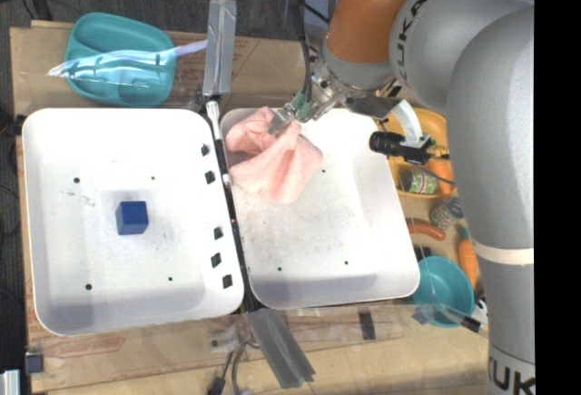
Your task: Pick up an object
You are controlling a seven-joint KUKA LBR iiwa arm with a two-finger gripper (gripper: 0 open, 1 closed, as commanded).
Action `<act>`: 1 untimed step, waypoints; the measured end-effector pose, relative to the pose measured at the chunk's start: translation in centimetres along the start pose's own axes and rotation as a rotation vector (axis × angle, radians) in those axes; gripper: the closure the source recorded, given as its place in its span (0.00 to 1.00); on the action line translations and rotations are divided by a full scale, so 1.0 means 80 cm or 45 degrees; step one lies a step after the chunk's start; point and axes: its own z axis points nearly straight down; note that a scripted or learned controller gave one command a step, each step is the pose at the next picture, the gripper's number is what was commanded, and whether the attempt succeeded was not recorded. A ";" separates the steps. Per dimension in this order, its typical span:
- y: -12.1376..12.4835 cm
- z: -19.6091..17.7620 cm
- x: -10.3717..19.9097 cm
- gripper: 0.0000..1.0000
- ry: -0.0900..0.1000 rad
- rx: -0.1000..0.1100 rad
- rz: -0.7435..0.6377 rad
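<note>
Pink cloth (272,162) lies bunched in the right bin (363,239), at its far left corner, close to the wall shared with the left bin (54,202). A blue cube (132,217) sits alone in the left bin. A teal scoop (118,57) rests on the tabletop (263,53) behind the bins, and colourful toys (431,175) lie to the right. The gripper (298,112) meets the cloth's upper edge, and its fingers appear closed narrowly on a fold there. The arm hides part of the right bin's far side.
</note>
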 end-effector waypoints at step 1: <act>0.045 -0.035 0.053 1.00 -0.004 -0.002 0.068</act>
